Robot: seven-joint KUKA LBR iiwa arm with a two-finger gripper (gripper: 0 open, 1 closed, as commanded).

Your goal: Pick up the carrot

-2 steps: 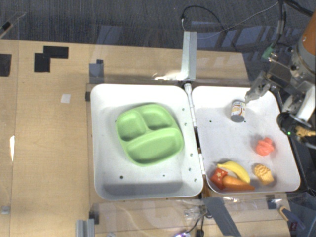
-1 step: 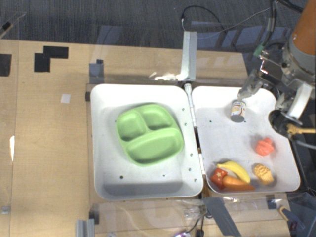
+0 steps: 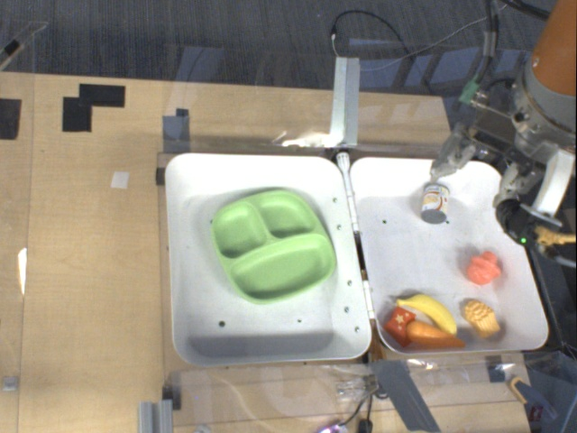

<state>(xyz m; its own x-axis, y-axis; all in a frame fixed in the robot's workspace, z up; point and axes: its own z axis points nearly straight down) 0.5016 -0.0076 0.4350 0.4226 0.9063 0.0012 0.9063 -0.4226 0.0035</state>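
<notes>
The small can's (image 3: 435,203) label is too blurred to read. The carrot (image 3: 431,335), orange and smooth, lies beside a banana (image 3: 429,310) in the right bin (image 3: 397,242). The pincer (image 3: 469,152) hangs over that bin; its state cannot be told.

Grey arm (image 3: 541,106) reaches in (orange band uppermost) from right

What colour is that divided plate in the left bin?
Light green; the divided plate shows clearly in the camera view, lying in the left white bin.
</notes>
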